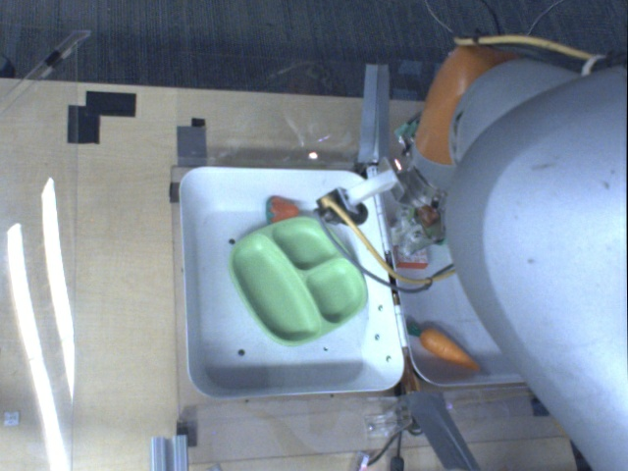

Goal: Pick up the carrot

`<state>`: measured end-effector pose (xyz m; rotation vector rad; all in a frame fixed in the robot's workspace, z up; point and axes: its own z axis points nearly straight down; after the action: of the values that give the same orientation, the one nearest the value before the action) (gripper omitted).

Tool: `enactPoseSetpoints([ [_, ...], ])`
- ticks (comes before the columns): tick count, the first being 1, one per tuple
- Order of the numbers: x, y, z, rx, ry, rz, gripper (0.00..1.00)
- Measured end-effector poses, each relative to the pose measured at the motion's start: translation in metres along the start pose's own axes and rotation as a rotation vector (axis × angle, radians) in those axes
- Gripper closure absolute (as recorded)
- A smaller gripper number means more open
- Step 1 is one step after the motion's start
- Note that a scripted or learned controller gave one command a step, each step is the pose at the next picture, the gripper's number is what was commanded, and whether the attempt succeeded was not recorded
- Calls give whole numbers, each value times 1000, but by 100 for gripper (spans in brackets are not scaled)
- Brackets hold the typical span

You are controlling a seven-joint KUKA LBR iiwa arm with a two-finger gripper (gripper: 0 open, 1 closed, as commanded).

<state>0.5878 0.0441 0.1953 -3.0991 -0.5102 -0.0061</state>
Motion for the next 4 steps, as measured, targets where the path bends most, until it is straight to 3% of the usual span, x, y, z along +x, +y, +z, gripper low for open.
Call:
enactPoseSetpoints([
  [1,68,3,-6,1,2,115,100],
  [2,34,-17,-31,1,0,67,100],
  [3,-14,-56,-33,1,-1,121,100],
  [4,1,-16,-6,-1,-2,87,100],
])
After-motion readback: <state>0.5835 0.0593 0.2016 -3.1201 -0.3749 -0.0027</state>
